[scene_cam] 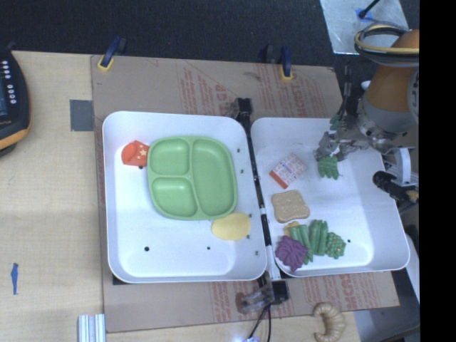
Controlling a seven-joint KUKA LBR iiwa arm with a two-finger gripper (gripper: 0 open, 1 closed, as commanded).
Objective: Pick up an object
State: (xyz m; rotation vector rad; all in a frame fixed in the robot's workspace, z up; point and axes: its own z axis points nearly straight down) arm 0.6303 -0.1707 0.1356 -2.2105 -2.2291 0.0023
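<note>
My gripper (pixel 330 155) hangs over the upper right part of the right bin (pixel 377 226), its fingers pointing down. A small green leafy toy vegetable (pixel 328 167) sits at the fingertips, its top pinched between them. Lower in the same bin lie a red-and-white snack packet (pixel 288 169), a toast slice (pixel 290 205), green pea pods (pixel 315 235), a small broccoli (pixel 335 246) and a purple grape bunch (pixel 290 251).
The left bin (pixel 117 212) holds a green divided plate (pixel 192 177), a red piece with a star (pixel 134 153) at its upper left and a yellow lemon-like piece (pixel 231 226). The bins touch along a central divider (pixel 255 191). A curled tan object (pixel 329 320) lies on the bench in front.
</note>
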